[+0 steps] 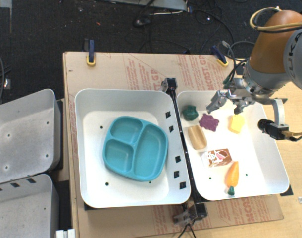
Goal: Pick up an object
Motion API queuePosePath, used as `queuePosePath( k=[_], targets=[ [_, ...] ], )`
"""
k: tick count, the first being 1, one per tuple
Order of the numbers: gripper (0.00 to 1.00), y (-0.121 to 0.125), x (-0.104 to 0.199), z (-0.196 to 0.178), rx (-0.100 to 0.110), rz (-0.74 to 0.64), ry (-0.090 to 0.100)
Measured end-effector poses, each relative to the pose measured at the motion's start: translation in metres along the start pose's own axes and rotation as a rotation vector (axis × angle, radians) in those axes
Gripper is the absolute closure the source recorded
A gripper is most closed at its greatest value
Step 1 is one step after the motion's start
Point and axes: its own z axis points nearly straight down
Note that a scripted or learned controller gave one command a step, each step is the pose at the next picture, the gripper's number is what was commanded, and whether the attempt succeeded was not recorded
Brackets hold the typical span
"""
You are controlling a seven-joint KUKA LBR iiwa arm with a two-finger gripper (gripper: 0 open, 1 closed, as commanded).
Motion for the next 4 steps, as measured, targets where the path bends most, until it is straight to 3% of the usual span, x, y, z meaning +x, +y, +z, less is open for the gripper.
queuePosePath(
  k=[2,3,4],
  targets=[
    [0.0,0.018,-0.004,0.096,0.0,0.001,0.0],
    [0.0,0.018,-0.003,0.127,0.0,0.001,0.0],
    [1.0,0.019,-0.003,0.116,-0.002,0.001,0.0]
  ],
)
